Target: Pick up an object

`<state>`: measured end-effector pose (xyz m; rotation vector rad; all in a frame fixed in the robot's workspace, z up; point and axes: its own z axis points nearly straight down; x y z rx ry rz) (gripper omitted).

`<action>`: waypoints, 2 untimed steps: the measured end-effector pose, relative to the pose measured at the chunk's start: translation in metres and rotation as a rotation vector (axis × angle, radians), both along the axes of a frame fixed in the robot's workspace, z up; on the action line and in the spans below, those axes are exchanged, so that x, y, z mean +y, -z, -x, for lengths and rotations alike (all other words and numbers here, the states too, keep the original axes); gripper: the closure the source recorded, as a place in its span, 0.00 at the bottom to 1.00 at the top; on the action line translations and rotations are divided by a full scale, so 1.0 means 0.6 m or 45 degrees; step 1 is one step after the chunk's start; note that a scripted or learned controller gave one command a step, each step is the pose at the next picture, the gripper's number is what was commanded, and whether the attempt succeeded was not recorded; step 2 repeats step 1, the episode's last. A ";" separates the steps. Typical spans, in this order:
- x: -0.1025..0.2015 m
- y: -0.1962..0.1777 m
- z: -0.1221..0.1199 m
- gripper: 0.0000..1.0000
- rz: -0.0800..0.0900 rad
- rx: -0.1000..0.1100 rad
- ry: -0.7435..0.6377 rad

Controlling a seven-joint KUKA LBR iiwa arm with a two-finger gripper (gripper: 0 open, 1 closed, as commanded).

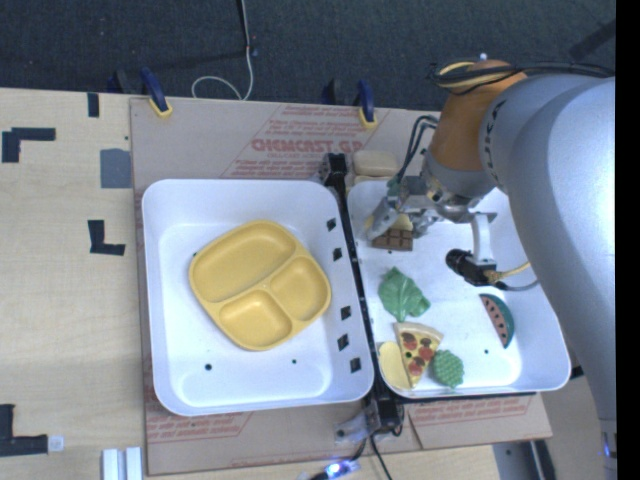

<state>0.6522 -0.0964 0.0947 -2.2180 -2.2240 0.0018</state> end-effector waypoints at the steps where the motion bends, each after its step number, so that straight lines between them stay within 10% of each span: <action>1: 0.039 -0.159 0.066 1.00 -0.002 -0.007 0.000; 2: 0.039 -0.159 0.066 1.00 -0.002 -0.007 0.000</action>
